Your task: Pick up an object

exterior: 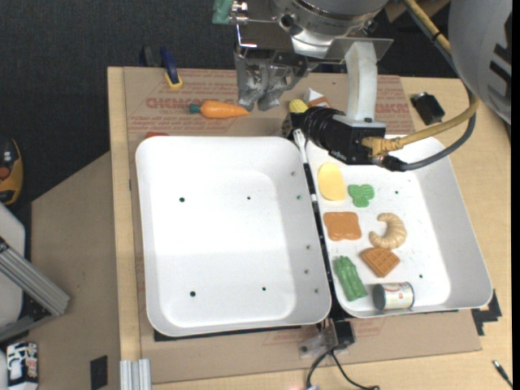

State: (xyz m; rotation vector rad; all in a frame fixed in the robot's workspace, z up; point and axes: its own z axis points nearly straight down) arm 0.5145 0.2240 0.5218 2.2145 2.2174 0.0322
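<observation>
Toy food lay in the right bin (455, 242): a yellow piece (331, 182) and green piece (361, 193) toward its far edge, an orange slab (342, 226) and croissant (389, 231) mid-bin, a waffle (379, 261), green pod (350, 278) and small can (394, 296) along the near edge. The gripper (262, 88) hung beyond the left bin's (162, 242) far edge, beside a toy carrot (219, 110) on the bench; how its jaws stood could not be told.

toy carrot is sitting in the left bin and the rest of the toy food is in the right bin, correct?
Not quite. The camera view shows the toy carrot lying on the cardboard behind the left bin, outside it. The rest stands: the other toy food, such as the croissant and the can, is in the right bin.
</observation>
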